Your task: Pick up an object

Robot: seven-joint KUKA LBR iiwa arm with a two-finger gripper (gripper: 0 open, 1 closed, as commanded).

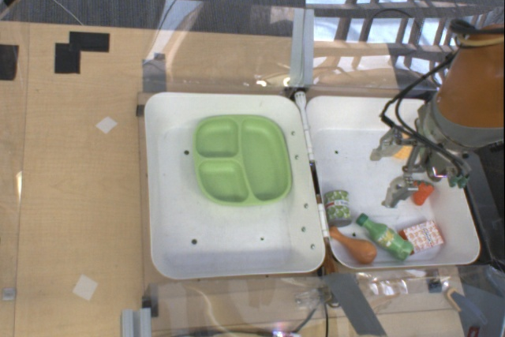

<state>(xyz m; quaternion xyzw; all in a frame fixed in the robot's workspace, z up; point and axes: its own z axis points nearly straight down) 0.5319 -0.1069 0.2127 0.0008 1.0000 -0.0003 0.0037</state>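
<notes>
Nearest the camera, along the front wall of the right bin [465, 252], lies a cluster of small things. One is a brown drumstick-shaped toy [354, 245] in the front left corner. Beside it a green bottle [385, 237] lies on its side at a slant, its white cap pointing up and left. A small red-and-white patterned packet [421, 235] lies just right of the bottle, close against it. A little behind the drumstick toy, near the wall between the two bins, a small green-labelled can [337, 205] stands upright.

Farther back in the same bin, the gripper [404, 170] hangs over the right half of the floor, its metal fingers spread apart and pointing left with nothing between them. A small red-orange object [424, 193] sits just below and right of the fingers, partly hidden by the gripper's body. Black cables loop above the wrist, and the orange band [477, 83] rises at the right.

The left bin [170, 249] holds a light green divided plate [241, 159] with three compartments, lying flat near the middle.
</notes>
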